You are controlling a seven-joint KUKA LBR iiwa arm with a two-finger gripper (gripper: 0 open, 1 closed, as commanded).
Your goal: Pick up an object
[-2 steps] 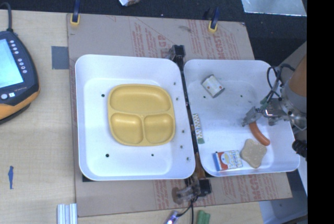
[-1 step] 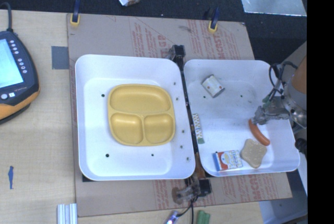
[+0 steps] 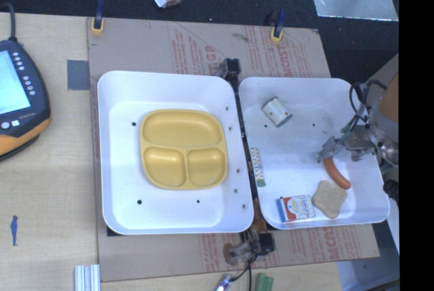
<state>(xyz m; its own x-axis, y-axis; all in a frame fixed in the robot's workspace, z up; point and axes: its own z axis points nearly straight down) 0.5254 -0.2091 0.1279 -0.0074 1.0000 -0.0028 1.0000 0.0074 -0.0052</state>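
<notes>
The tool (image 3: 332, 150) reaches into the right bin (image 3: 298, 89) from its right edge and hangs just above the upper end of a toy hot dog (image 3: 337, 173); whether its jaws are spread or pressed together I cannot tell. Toward the bin's front edge lie a slice of toy bread (image 3: 329, 199) and a small carton (image 3: 296, 207), with a small grey box (image 3: 276, 111) near the back, while the left bin (image 3: 115, 147) holds a yellow divided plate (image 3: 183, 148)

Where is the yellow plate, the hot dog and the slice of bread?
Yellow plate (image 3: 183, 148), camera view, the ridge where its compartments meet.
Hot dog (image 3: 337, 174), camera view, middle of the sausage.
Slice of bread (image 3: 329, 199), camera view, centre of its face.
</notes>
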